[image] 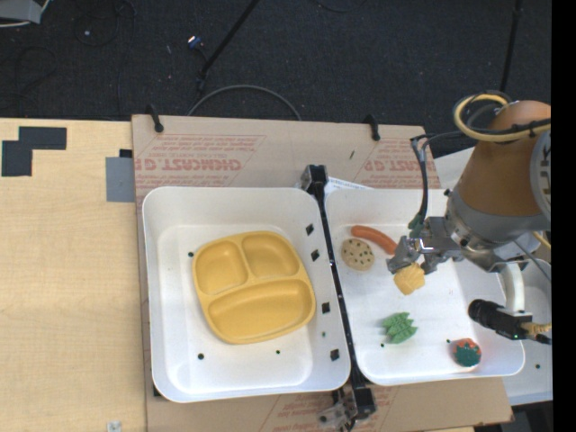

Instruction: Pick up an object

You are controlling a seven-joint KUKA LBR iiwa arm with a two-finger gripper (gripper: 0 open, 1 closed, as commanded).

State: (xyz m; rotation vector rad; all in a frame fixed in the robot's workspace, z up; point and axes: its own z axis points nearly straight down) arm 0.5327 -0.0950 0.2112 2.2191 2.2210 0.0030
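Yellow toy [409,281] sits pinched in the end effector [407,264] at centre-right — grasp made, next a clean lift from the right bin [432,367].

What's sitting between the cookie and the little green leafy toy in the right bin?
In the camera view, nothing lies between the cookie and the green leafy toy: just bare white bin floor. The yellow piece sits off to the right.

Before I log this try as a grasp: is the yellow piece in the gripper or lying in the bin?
Cannot tell. The yellow piece sits right at the gripper over the right bin, but the grip itself is unclear.
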